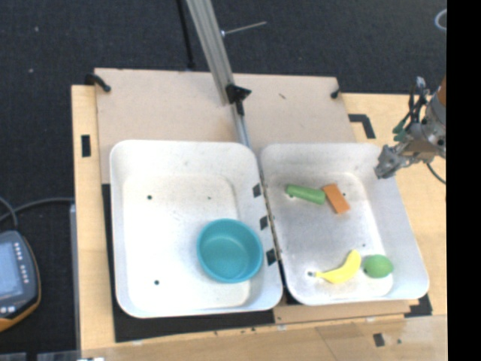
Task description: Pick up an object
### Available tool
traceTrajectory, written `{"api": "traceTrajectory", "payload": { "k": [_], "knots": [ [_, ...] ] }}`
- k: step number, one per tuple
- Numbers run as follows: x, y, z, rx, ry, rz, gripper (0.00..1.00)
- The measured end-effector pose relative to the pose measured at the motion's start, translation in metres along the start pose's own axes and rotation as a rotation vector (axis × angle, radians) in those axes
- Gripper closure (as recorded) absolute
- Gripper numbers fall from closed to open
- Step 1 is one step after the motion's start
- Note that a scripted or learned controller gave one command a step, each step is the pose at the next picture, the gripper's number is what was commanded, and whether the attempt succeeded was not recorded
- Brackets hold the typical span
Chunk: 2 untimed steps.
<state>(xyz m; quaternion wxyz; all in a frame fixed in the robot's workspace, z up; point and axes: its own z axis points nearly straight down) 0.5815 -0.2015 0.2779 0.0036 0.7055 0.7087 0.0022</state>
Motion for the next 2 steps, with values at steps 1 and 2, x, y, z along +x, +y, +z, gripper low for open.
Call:
{"api": "traceTrajectory", "payload": {
  "k": [1,2],
  "knots": [
    [0.053,-0.004,0.013,0.007,0.001,-0.001,1.0],
    [0.111,-0.01,0.007,0.006,0.003,-0.003,1.0]
  ]
}}
